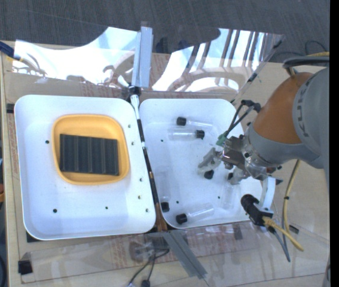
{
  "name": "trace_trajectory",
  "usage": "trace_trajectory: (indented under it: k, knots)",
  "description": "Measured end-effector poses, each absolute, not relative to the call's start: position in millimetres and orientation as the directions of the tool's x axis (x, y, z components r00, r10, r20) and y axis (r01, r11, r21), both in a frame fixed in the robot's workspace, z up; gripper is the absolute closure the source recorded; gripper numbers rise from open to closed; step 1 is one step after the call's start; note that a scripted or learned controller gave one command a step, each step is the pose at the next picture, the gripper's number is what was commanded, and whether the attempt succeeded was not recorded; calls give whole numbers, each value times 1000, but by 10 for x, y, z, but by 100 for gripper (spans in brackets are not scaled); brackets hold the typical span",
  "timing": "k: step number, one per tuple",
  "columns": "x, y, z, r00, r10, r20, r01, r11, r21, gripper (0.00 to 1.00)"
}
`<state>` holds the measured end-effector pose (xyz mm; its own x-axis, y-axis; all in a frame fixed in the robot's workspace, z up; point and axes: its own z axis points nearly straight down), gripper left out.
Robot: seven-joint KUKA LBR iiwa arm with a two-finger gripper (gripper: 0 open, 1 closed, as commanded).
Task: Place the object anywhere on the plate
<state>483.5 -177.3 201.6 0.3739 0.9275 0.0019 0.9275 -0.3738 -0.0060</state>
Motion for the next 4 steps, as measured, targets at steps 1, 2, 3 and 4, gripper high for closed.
trace_trajectory:
  k: [1, 2, 3, 4]
  knots:
    - [4835, -1773, 2016, 374, 927, 2, 927, -374, -6, 0]
    - [4835, -1773, 2016, 374, 927, 2, 927, -374, -6, 0]
    - [4835, -1773, 2016, 374, 927, 2, 927, -374, -6, 0]
    - [4835, -1773, 2016, 374, 927, 2, 927, -374, -6, 0]
